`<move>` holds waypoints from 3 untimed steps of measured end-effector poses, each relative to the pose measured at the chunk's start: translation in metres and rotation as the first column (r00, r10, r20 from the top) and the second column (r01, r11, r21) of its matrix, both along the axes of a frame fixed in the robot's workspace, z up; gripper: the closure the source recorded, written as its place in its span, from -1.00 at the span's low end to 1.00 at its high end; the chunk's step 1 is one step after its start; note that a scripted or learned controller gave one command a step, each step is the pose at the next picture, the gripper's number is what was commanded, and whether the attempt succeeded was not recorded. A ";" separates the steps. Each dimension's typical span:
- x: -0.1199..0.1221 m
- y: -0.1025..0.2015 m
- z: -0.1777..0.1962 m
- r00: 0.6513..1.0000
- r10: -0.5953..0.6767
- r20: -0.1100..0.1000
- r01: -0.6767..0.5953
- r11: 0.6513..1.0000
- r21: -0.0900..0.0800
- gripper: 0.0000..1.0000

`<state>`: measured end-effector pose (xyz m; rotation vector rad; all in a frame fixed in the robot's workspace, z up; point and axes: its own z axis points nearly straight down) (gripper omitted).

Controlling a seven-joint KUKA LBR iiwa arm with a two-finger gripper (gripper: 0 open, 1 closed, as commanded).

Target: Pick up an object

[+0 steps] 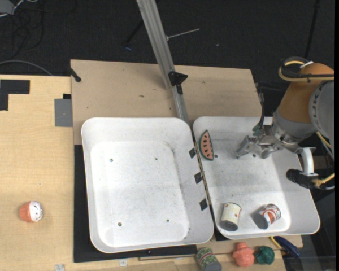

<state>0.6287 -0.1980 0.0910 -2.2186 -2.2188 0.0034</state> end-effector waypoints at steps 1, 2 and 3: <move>0.000 0.000 0.010 1.000 -0.001 0.000 0.001 1.000 0.000 1.00; 0.006 0.008 0.061 1.000 0.002 0.007 -0.002 1.000 -0.002 1.00; -0.002 0.012 0.117 1.000 0.002 0.009 -0.002 1.000 -0.002 1.00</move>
